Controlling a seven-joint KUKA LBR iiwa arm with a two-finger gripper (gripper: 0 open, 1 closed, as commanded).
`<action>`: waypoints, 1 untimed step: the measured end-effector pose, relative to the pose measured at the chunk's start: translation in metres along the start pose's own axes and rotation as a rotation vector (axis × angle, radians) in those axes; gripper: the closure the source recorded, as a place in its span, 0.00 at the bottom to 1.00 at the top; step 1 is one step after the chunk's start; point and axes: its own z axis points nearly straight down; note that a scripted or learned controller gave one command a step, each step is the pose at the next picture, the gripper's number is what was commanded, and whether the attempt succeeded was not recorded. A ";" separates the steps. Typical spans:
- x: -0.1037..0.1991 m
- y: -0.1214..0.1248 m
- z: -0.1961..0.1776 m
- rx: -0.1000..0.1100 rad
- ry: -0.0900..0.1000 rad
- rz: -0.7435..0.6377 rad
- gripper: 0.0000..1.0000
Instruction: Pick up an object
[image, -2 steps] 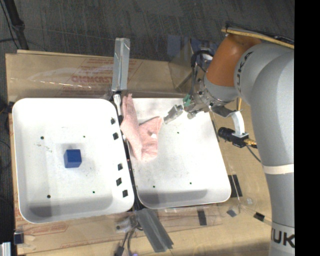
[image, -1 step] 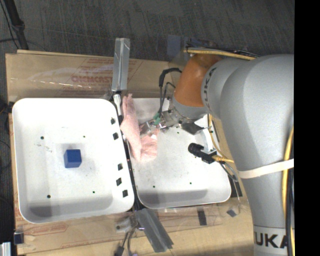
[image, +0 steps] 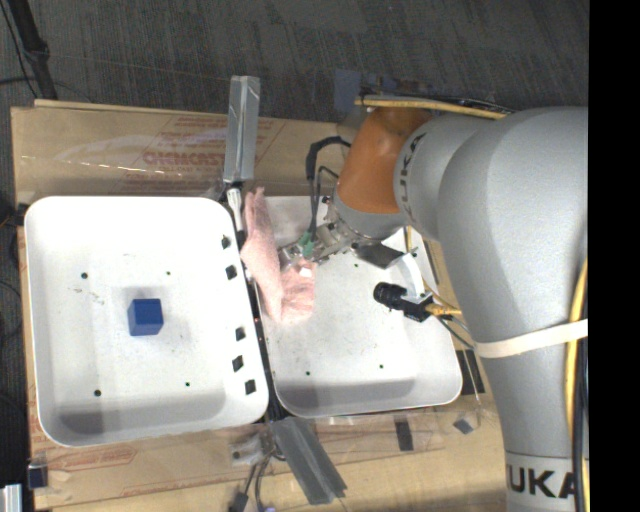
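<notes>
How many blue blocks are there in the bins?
1. The small blue cube sits near the middle of the left shallow white bin. The grey robot arm covers part of the right white bin, so another might hide beneath it.

"UKA" on grey arm base (image: 541, 484); red print on cardboard (image: 150, 150) illegible.

- This is a robotics lab or test cell: a heavy grey industrial arm (image: 500, 220) with an orange band and maker's lettering reaches over the bench (image: 130, 150) from its right edge.
- The bench is lined with plain printed cardboard.
- A shallow white left bin (image: 100, 250) and right bin (image: 350, 350) sit side by side.
- Grey metal bars stand at the seam between the bins, one at the far edge (image: 241, 140) and one at the near edge (image: 305, 460).
- Dark carpet-like floor (image: 150, 50) lies beyond the far edge.
</notes>
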 end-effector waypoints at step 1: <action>0.000 0.000 0.000 0.000 0.000 0.000 0.00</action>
